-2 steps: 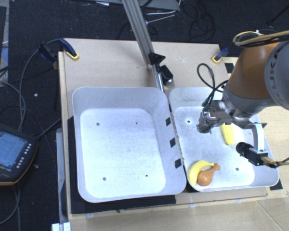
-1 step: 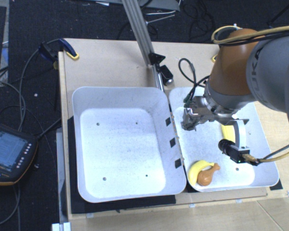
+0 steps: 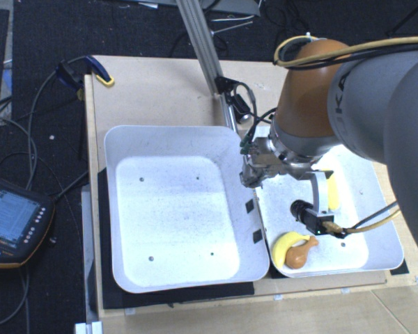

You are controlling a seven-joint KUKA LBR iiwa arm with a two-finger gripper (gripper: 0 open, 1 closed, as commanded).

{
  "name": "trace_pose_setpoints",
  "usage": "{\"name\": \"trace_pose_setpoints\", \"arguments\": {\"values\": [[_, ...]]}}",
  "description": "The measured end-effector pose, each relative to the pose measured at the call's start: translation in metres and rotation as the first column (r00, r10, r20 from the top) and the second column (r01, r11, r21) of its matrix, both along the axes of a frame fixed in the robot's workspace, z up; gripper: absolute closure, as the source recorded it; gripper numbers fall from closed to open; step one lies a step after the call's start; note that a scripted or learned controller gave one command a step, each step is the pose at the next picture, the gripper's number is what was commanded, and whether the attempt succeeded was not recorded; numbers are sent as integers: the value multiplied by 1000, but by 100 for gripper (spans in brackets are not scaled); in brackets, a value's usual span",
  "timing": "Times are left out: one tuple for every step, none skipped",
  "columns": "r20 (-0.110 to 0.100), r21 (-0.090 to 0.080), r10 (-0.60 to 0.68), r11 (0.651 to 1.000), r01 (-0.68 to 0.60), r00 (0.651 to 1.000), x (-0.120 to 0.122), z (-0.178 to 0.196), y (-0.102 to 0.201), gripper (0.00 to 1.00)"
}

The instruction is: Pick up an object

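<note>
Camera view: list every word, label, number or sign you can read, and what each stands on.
None can be read.
Arm: dark lettering on the grey link beside the orange band, cut off and too blurred to read.
Handheld control pendant on the floor: lit screen, contents too small to read.
Black tags on the bin rims: no legible marks.

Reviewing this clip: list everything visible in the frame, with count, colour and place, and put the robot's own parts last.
Bins: two, white, side by side on the bench.
Banana-shaped toy: one, yellow, near corner of the right bin.
Pear-shaped object: one, orange-brown, touching the banana-shaped toy.
Yellow object: one, right bin, partly hidden by the arm.
Bench: one, light tan, under the bins.
Clamp: one, blue and yellow, bench's far left corner.
Handheld pendant: one, dark with orange trim, on the floor at left.
Metal pole: one, grey, slanting behind the bins.
Arm: one, grey with orange band, from the right.
Claw: one, over the bins' shared edge.
</note>
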State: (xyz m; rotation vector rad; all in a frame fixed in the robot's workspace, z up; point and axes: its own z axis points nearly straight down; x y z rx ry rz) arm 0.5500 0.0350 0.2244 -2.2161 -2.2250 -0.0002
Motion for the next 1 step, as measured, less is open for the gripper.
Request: {"name": "trace_pose_setpoints", "arguments": {"values": [[0, 0, 1, 1000, -1, 1000, 5, -5, 49, 100]]}}
